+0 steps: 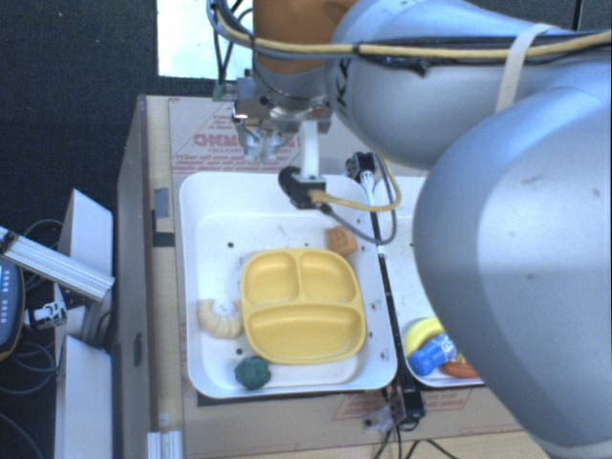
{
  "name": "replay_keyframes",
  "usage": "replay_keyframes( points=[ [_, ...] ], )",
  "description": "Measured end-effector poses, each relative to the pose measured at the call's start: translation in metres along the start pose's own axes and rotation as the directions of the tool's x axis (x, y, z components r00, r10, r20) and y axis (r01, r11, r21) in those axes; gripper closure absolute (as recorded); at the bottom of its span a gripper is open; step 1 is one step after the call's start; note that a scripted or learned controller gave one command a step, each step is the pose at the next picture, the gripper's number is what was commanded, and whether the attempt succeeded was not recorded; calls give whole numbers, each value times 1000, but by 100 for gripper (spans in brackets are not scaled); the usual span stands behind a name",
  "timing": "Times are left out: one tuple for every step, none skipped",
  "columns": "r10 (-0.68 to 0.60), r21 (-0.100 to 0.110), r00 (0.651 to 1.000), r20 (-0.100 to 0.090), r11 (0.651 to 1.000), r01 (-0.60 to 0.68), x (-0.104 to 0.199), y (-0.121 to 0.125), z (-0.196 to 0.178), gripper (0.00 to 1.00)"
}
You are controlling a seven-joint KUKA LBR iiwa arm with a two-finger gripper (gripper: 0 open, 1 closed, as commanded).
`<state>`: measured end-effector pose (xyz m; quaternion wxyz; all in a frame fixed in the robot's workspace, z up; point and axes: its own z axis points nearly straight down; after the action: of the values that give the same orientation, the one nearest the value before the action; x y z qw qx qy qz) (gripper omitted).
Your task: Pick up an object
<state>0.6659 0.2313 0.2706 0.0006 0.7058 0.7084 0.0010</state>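
Robot lab: arm [459, 113], white bins [206, 256].

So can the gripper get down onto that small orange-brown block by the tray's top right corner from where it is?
Probably yes. The gripper hangs above the left bin's far edge, and the orange-brown block lies uncovered beside the yellow tray. The tray's rim sits close, and a yellow cable loops nearby, so room is tight.

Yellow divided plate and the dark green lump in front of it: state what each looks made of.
Yellow divided plate: likely moulded plastic, smooth with a soft sheen, one even colour and rounded compartment ridges.
Dark green lump: probably soft foam or rubber, going by its matte, bumpy surface; too small to be sure.
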Motion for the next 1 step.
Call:
replay_keyframes(
  points=[
    [1,0,1000,0,1000,-1,-1,3,0,100]
  ],
)
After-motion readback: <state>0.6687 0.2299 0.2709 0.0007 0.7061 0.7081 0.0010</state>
